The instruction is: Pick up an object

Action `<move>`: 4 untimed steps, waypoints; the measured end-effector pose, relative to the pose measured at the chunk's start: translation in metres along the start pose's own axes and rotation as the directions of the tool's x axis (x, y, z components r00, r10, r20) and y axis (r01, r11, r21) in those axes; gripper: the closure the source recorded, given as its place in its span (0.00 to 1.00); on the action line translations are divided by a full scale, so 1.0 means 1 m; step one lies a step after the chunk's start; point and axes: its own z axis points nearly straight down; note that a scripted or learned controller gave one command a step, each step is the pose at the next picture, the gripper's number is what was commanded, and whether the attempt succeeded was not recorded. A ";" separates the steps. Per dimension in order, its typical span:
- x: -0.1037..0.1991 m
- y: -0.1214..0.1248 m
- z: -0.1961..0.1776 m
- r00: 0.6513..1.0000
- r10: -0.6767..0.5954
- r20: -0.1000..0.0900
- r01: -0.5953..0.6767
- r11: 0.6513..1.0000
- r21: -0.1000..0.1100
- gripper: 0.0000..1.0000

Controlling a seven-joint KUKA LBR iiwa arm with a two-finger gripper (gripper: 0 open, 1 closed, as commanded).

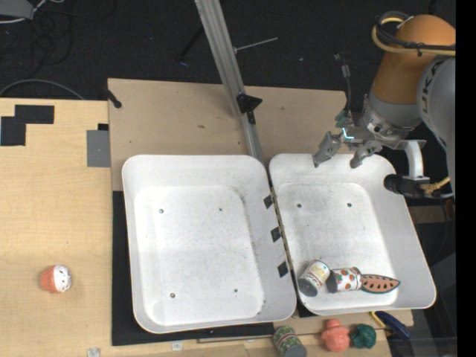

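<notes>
My gripper (343,155) hangs open over the far rim of the right bin (349,222), its two grey fingers spread apart with nothing between them. At the bin's near edge lie three objects in a row: a small tin can on its side (314,276), a white cup with red dots (344,280), and a watermelon slice toy (379,282). The gripper is well away from them, toward the back of the bin.
The left bin (197,236) adjoins the right one. A metal rail (227,65) slants up from between the bins. A red and white ball (56,279) lies on the wooden surface at left. Small toys (335,335) sit on the bench in front of the right bin.
</notes>
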 end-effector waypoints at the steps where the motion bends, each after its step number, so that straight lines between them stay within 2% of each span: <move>1: 0.000 0.001 -0.003 1.000 -0.002 0.002 0.002 1.000 -0.004 0.00; 3: 0.009 -0.001 0.114 1.000 -0.004 0.001 0.004 1.000 0.000 0.00; 4: 0.009 0.001 0.101 1.000 -0.005 0.001 0.005 1.000 -0.005 1.00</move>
